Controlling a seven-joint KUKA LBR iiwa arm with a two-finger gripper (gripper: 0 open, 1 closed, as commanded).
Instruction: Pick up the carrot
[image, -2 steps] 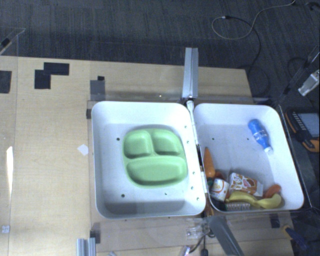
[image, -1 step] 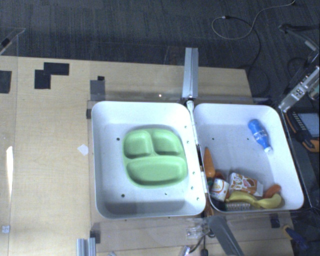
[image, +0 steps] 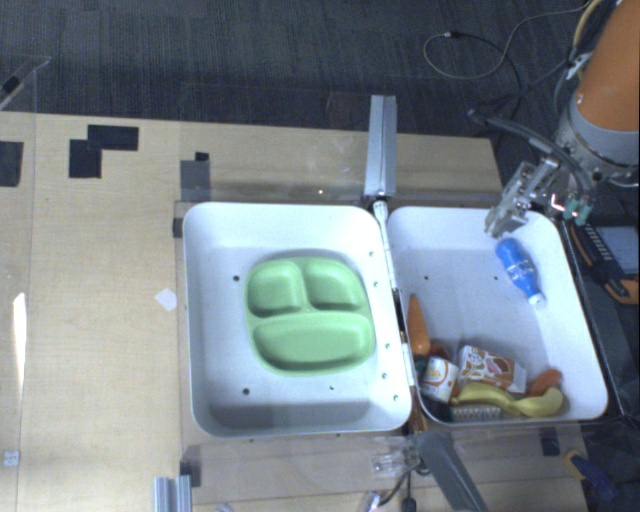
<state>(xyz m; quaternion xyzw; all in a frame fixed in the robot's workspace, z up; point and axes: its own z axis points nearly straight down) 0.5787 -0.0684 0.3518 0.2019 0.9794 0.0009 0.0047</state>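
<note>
Your jaws (image: 503, 222) hang over the far right corner of the right bin (image: 470, 225), just above its rim, and you cannot tell how far apart they stand or whether anything sits between them. The grey arm with its orange band (image: 608, 70) enters from the upper right. Just beside and below the jaws, a blue bottle (image: 519, 267) lies tilted on the bin floor near the right wall. The middle of that bin's floor is bare white, giving you the widest open room between the bottle and the clutter along the near edge.

Your carrot (image: 417, 327) lies lengthwise against the bin's left wall, hard by the divider between the two bins, its lower end touching a small white cup (image: 437, 377). Along the near wall sit a printed carton (image: 490, 366), a yellow banana (image: 510, 403) and an orange-red item (image: 546, 380), crowded together.

Across the divider, the left bin (image: 210, 330) carries a green divided plate (image: 308, 312) at its centre, with bare floor around it on every side. The pale wooden bench (image: 90, 320) stretches left, marked with black patches (image: 100, 146) at its far edge.
</note>
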